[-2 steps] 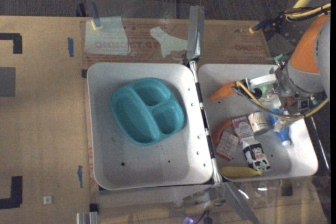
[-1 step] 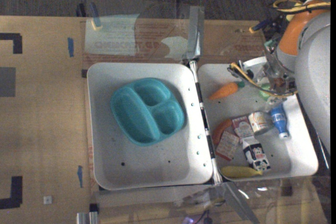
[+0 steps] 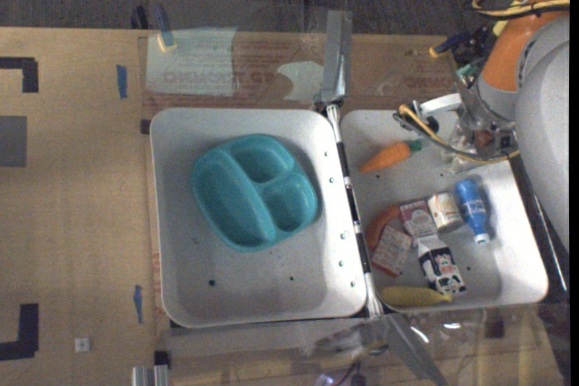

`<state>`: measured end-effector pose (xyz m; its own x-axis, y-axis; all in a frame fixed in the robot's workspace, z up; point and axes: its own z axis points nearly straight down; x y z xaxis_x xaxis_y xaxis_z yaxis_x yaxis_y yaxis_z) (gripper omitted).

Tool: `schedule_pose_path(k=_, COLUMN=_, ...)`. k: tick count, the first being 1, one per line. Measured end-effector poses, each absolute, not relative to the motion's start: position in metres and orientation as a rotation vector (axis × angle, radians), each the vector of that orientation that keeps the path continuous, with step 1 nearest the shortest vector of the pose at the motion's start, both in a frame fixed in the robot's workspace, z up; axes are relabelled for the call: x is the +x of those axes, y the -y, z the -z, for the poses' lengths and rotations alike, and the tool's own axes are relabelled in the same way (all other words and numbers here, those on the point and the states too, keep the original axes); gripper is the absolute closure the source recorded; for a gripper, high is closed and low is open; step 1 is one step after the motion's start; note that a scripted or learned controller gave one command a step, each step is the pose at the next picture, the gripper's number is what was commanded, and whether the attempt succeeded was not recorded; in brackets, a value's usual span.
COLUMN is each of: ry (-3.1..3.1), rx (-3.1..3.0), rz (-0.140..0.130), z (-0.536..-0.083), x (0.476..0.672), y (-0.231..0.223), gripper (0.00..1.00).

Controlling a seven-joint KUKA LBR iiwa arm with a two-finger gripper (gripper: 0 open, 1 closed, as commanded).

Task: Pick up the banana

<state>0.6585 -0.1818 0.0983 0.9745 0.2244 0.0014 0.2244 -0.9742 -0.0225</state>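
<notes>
The banana (image 3: 412,295) is a yellow, elongated fruit lying along the near wall of the right bin (image 3: 523,280), just below a black-and-white carton (image 3: 441,268). My gripper (image 3: 472,138) hangs over the far right part of that bin, below the orange wrist band (image 3: 509,59) and wrapped in cables. It is well away from the banana, with most of the bin's length between them. Nothing shows between its fingers.
The right bin also holds a carrot (image 3: 387,156), a blue bottle (image 3: 470,209), a small tin (image 3: 444,211), a pink carton (image 3: 416,218) and another carton (image 3: 392,249). A teal divided plate (image 3: 254,191) lies in the left bin (image 3: 181,285).
</notes>
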Motion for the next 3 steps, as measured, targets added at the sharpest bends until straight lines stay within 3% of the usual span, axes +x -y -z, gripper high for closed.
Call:
schedule_pose_path(k=1, ry=0.322, rx=-3.125, rz=0.007, z=-0.21, x=0.657, y=0.104, gripper=1.0)
schedule_pose_path(k=2, ry=0.388, rx=-3.117, rz=0.001, z=-0.379, x=0.643, y=0.117, gripper=1.0)
schedule_pose_path(k=3, ry=0.319, rx=-3.122, rz=-0.006, z=-0.176, x=0.617, y=0.098, gripper=1.0)
